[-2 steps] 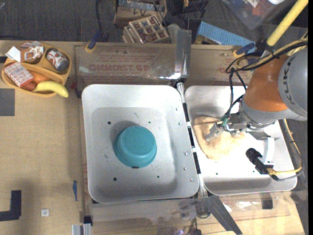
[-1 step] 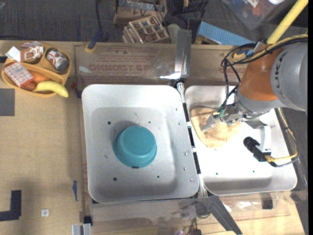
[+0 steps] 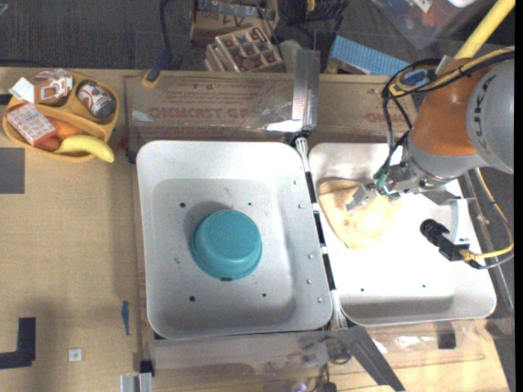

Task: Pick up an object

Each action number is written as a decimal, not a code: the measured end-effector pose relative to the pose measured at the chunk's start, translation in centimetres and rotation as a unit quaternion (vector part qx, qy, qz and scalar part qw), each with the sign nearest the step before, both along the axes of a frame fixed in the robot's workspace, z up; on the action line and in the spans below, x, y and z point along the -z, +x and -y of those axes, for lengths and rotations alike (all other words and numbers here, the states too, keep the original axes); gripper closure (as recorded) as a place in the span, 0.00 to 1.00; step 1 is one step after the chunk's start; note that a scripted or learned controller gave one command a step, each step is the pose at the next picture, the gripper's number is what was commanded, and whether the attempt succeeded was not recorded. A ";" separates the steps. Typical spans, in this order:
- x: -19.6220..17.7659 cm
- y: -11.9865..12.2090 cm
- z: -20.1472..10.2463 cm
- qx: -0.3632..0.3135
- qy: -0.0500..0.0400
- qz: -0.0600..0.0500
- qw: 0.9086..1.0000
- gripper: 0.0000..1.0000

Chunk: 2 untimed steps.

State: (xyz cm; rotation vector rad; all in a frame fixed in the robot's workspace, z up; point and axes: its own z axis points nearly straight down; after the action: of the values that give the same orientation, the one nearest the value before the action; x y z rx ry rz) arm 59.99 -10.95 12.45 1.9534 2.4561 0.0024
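- Two white bins sit side by side on a bench, seen from above at a slant: the left bin (image 3: pixel 163 166) and the right bin (image 3: pixel 409 288).
- A grey arm (image 3: pixel 458 121) with an orange band comes in from 3 o'clock and bends down over the right bin.
- Its gripper (image 3: pixel 368 197) hangs at about 10 o'clock in the right bin, right over a flat tan object (image 3: pixel 359 225).
- Whether the gripper is open or closed cannot be told from this angle, nor whether it has hold of anything.
- The tan object lies against the floor of the right bin, close to the wall shared with the left bin; its edge at 12 o'clock is partly hidden by the gripper.
- A teal bowl (image 3: pixel 227 243), upside down, sits alone near the middle of the left bin, well apart from the gripper.
- Outside the bins, at 10 o'clock of the bench, a yellow dish (image 3: pixel 11 122) holds a banana (image 3: pixel 86 146) and small food packets.
- A cardboard strip (image 3: pixel 204 109) runs along the bench at 12 o'clock, behind both bins.
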 end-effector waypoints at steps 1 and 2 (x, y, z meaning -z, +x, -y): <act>3.2 4.1 -0.4 0.007 -0.001 0.005 1.000 0.00; 2.0 4.2 -0.4 0.008 0.000 0.008 1.000 1.00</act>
State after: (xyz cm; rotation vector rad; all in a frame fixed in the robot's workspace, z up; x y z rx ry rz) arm 64.21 -10.57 10.41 1.9641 2.4316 0.0166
